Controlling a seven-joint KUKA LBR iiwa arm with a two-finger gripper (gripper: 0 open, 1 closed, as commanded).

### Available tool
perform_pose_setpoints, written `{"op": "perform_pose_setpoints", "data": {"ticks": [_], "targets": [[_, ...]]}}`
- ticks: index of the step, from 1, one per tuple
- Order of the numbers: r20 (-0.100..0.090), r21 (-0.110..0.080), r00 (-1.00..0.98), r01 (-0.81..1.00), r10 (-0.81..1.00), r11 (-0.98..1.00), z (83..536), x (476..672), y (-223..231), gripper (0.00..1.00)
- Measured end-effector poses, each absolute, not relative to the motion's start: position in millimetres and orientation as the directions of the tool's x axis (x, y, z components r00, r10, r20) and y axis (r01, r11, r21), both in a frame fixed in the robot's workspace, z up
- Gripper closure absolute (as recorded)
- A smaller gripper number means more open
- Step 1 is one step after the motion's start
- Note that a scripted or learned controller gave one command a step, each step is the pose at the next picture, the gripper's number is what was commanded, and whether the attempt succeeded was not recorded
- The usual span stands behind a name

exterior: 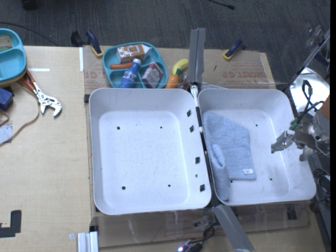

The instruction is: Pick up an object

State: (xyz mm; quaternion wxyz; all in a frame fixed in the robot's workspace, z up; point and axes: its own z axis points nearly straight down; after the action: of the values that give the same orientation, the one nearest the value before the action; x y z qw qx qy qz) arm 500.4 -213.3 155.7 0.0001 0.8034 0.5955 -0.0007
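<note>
At three o'clock in the right bin (294, 193), the hand (286, 140) hovers, its state unclear. Its likely target, the towel (228, 148), lies at nine o'clock. Best approach: descend over a raised fold and pinch.

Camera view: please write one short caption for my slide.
Gripper at the right bin's right side, apart from the grey towel lying in that bin.

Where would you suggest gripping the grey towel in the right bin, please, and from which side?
Probably the bunched fold along the grey towel's left edge, near the divider, taken from straight above. The cloth lies flat on the right bin floor elsewhere, offering little to pinch, while that raised ridge gives the gripper something to close on.
</note>
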Motion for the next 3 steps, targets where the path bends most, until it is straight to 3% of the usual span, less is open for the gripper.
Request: {"op": "perform_pose_setpoints", "data": {"ticks": [1,2,3], "targets": [[-0.002,-0.002,0.562,0.827,0.827,-0.562,218,484.4,-208,0.0],[-0.003,-0.002,0.362,0.932,0.932,-0.362,261,520.8,-197,0.0],[-0.005,-0.004,0.359,0.933,0.933,-0.359,268,521.1,-197,1.0]]}}
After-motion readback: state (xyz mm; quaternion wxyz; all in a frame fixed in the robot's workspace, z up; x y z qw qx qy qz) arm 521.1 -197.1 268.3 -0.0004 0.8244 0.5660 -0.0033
